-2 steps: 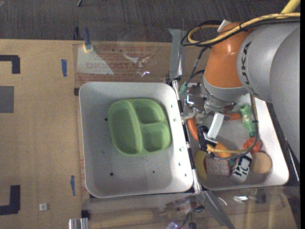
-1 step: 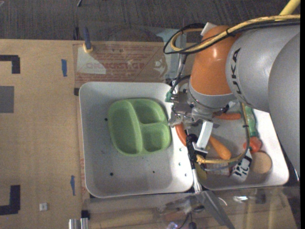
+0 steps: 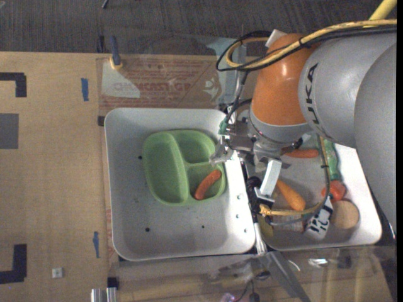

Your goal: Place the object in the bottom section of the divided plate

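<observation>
Arm (image 3: 327, 87): grey, with an orange band above the wrist, entering from the right and covering much of the right bin; its upper part is cut off by the frame's right edge.
Left bin (image 3: 182, 231): shallow, white, mostly in plain sight; its right rim meets the right bin.
Right bin (image 3: 362, 194): white, with its far half hidden under the arm; only the near and right parts show.
Divided plate (image 3: 170, 168): green, three sections, lying toward the far right part of the left bin, one large section at its left side and two smaller ones at its right.
Sausage (image 3: 208, 184): an orange-red piece lying tilted in the plate's near right section, touching the plate floor and apart from the gripper.
Carrot (image 3: 291, 195): orange, tapered, on the right bin's floor near its left rim.
Other items: a tan round object (image 3: 345, 214) and a small red piece (image 3: 337, 190) near the right bin's near right corner, partly hidden by cables.
Gripper (image 3: 236, 145): over the seam between the bins, just beside the plate's right edge; whether the claw is wide or narrow cannot be told, as the wrist hides it.
</observation>
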